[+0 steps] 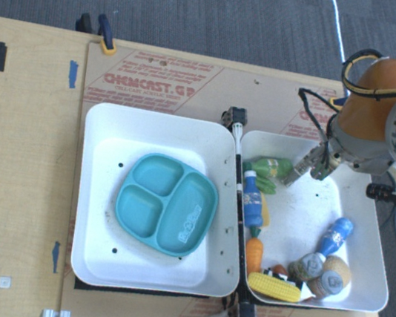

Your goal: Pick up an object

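The right bin (379,222) holds several small items. A green bottle (270,168) lies at its far left, and a blue bottle (253,201) rests along the left wall with a yellow piece (264,216) beside it. An orange carrot (253,254) and a corn cob (274,286) lie at the near left. Another blue bottle (337,236), a grey lump (308,266) and a tan ball (335,275) sit at the near right. My gripper (308,167) hangs over the bin's far part, just right of the green bottle, with nothing seen in it.
The left bin (97,175) holds a teal divided plate (166,203). A black clamp (234,116) sits at the far end of the wall between the bins. The arm's cables (319,107) loop above the right bin's far edge.
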Controlling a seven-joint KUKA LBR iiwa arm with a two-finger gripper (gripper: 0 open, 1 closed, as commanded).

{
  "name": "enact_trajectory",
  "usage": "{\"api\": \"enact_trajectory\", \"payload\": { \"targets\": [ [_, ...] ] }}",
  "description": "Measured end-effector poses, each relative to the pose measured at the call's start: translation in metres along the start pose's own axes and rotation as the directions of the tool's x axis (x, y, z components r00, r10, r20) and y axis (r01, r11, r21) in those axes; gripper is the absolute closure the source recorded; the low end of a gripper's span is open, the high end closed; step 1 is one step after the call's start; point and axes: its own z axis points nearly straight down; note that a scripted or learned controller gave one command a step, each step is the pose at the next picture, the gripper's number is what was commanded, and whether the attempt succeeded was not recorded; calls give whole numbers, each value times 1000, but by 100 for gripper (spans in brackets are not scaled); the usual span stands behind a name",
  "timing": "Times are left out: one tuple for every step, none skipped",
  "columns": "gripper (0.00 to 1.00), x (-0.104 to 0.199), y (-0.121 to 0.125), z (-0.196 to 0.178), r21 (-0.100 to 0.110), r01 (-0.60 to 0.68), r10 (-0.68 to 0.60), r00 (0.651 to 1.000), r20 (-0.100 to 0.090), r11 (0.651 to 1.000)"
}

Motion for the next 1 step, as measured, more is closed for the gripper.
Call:
{"api": "enact_trajectory", "payload": {
  "targets": [
    [0,57,-152,-46,-7,92,-92,996,9,996]
  ]
}}
